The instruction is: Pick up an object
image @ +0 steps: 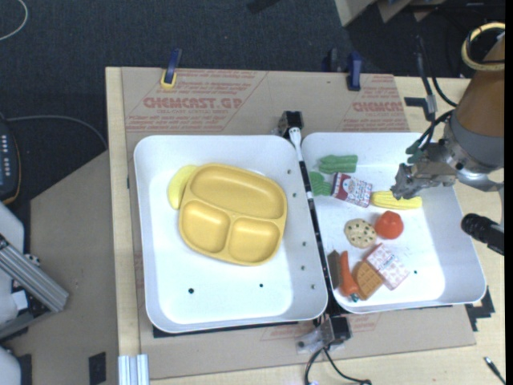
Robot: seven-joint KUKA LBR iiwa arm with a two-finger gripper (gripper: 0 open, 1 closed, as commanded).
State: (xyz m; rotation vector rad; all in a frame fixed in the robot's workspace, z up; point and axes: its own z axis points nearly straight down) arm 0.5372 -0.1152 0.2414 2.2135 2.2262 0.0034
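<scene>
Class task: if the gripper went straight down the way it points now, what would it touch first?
Most likely the yellow corn cob, which lies right under the gripper in the right bin. Height above it is unclear.

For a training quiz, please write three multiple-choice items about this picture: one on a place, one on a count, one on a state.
1. Where does the yellow divided tray lie?
A. left bin
B. right bin
C. on the bench outside the bins

2. How many compartments does the tray have?
A. two
B. three
C. five

3. Where is the gripper?
A. over the left bin
B. over the right bin, beside the banana
C. over the dark floor

Answers:
1 A, the tray rests in the left bin.
2 B, one long and two small hollows show.
3 B, it hangs over the right bin, at the banana.
</scene>
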